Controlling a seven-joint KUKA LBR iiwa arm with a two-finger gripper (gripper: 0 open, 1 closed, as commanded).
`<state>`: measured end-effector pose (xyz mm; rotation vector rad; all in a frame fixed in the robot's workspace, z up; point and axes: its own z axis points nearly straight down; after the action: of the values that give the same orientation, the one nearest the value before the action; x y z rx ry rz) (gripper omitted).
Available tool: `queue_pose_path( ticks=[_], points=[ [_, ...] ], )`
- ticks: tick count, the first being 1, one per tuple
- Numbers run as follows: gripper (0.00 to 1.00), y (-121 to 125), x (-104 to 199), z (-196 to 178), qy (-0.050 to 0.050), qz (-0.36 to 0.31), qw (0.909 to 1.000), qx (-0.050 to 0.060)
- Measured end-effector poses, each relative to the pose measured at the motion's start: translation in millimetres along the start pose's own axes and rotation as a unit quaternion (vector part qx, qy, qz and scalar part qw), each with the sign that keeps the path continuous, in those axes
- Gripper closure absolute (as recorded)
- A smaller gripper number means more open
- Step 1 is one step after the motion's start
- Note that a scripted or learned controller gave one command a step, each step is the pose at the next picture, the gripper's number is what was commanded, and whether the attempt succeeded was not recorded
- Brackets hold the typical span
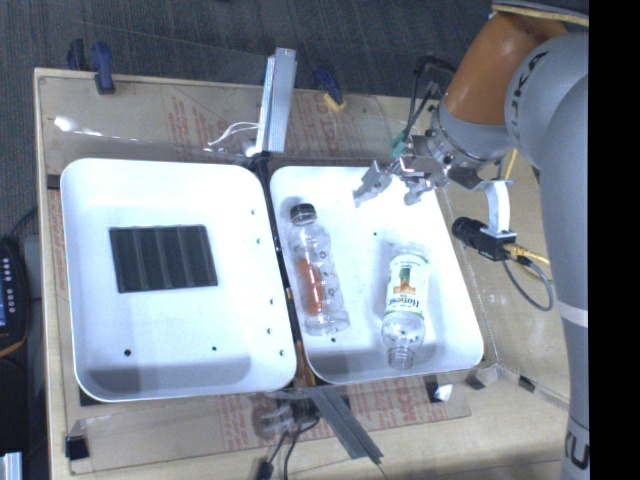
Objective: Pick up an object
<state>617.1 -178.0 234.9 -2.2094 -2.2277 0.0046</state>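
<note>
Two bottles sit in the right bin (455,268), so I've got a choice of target. The one with the green and white label (404,308) lies flat toward the bin's right side, cap pointing at the near edge, long axis running roughly top to bottom in the camera view. The other, a clear bottle with an orange label (314,268), lies just inside the bin's left wall, black cap at the far end, tilted slightly but on much the same axis. They're roughly parallel, with bare bin floor between them.

My gripper (392,182) hovers above the far edge of that same bin, fingers spread wide with nothing between them. From there the green-label bottle is more or less straight toward the near side, and the orange-label one is toward the near side and off to the left. I'd say the green one is the easier reach, though neither is far.

What matters, I reckon: both bottles run lengthwise along the line from gripper to near edge, so the fingers need to close across that line to straddle the body. Round plastic lying flat likes to roll away.

The left bin (90,208) holds a dark ribbed pad (162,258), well apart from all this.
</note>
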Motion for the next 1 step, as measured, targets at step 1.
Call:
queue_pose_path(
  ticks=[1],
  points=[
    [0.00,-22.7,-31.9,94.2,0.000,-0.076,0.9971,0.000]
  ],
)
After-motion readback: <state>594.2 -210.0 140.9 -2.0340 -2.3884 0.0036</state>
